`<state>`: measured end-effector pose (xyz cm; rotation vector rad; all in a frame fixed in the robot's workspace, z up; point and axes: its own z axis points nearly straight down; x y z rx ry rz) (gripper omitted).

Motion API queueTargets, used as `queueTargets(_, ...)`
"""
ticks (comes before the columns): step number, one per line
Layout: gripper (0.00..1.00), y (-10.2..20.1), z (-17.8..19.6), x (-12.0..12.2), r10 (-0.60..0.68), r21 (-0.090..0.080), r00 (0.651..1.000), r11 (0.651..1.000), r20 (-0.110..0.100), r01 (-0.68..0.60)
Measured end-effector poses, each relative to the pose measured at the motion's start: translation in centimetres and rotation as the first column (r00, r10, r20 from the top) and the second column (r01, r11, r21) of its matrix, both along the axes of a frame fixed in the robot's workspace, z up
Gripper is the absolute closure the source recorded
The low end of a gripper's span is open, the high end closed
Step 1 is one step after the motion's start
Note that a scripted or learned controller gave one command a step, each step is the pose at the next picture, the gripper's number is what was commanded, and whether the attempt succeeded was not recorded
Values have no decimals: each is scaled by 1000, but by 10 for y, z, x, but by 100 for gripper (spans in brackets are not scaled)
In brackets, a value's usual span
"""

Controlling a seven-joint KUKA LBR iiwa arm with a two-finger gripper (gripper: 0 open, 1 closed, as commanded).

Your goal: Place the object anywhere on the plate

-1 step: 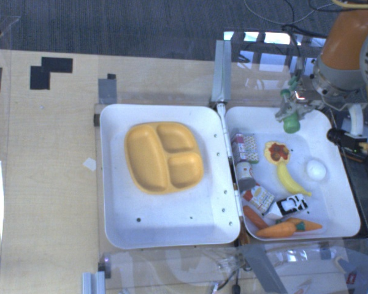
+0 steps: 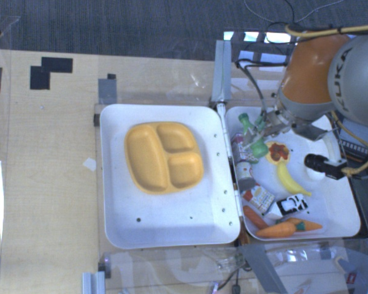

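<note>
Hovering over right bin (image 2: 349,222), fingers (image 2: 262,129) just above green bottle (image 2: 253,138).

The left bin (image 2: 165,225) held one yellow divided plate (image 2: 164,155), set toward its far left. Bare white floor ran along the bin's near side and right side, giving open room to come down there, and nothing stood above the plate.

The right bin (image 2: 340,216) was crowded. A green bottle (image 2: 246,124) and other small items sat at its far left corner, directly under the arm's wrist (image 2: 310,78). A banana (image 2: 289,180) lay in the middle, and carrots (image 2: 282,226) lay along the near edge beside a small carton (image 2: 259,196). A black-and-white object (image 2: 292,205) lay between banana and carrots. Some bare floor showed on the right side.

A raised divider (image 2: 231,164) separated the two bins.
</note>
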<state>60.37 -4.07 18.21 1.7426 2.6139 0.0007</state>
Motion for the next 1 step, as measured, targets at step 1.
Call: queueTargets(1,100,56,1,32,253,0,967,967,2,-253)
